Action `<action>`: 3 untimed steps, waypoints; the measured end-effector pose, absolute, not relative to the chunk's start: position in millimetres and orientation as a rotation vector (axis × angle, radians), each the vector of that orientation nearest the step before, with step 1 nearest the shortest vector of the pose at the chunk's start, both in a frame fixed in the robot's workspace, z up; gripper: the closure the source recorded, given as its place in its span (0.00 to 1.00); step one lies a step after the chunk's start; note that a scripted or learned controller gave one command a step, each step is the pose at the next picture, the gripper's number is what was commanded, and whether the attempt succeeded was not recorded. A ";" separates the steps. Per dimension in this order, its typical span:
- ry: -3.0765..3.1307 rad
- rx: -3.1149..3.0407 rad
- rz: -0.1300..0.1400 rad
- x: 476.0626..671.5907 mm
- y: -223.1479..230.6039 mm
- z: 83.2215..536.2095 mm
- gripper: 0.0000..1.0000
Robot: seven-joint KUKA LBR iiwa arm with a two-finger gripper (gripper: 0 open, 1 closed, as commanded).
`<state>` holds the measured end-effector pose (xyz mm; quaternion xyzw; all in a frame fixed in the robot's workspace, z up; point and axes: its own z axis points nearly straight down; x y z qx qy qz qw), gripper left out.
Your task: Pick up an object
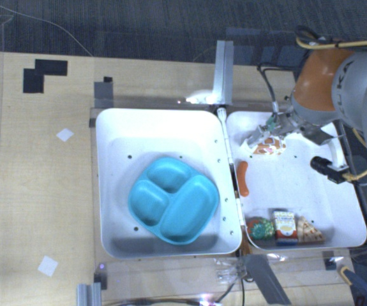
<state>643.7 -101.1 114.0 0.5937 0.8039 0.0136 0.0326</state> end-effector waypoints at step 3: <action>2.910 1.175 0.000 656.9 -92.4 88.1 0.00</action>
